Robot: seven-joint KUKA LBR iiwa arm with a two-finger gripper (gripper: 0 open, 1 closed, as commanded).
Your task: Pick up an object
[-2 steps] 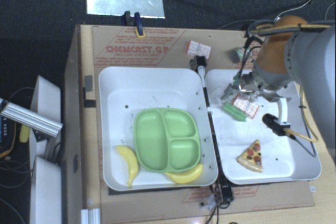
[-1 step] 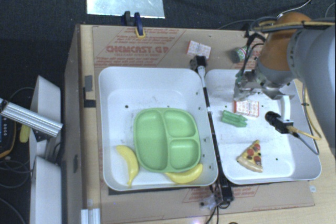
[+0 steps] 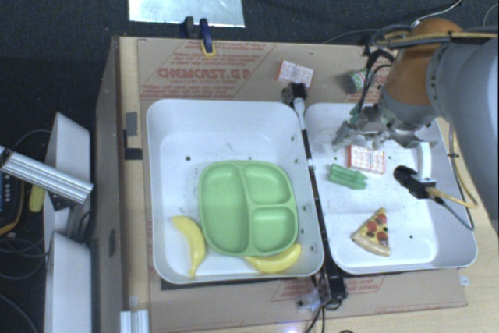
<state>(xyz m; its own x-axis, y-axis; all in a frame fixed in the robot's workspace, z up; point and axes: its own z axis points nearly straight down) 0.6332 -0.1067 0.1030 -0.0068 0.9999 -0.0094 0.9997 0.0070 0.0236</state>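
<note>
Bins: two, side by side.

Left bin (image 3: 156, 191) held three things:
- One green divided plate (image 3: 248, 207) with three compartments.
- Two yellow bananas: a left banana (image 3: 191, 243) against the plate's lower-left edge, and a front banana (image 3: 274, 260) along its lower-right edge.

Right bin (image 3: 437, 246) held three things, one of each:
- Red-and-white packet (image 3: 366, 159), near the bin's far end.
- Green piece (image 3: 347, 176), just beside the packet.
- Pizza slice (image 3: 373, 232), near the front.

Gripper (image 3: 362, 135): one, just above the packet. Whether it was open or closed could not be told.
</note>
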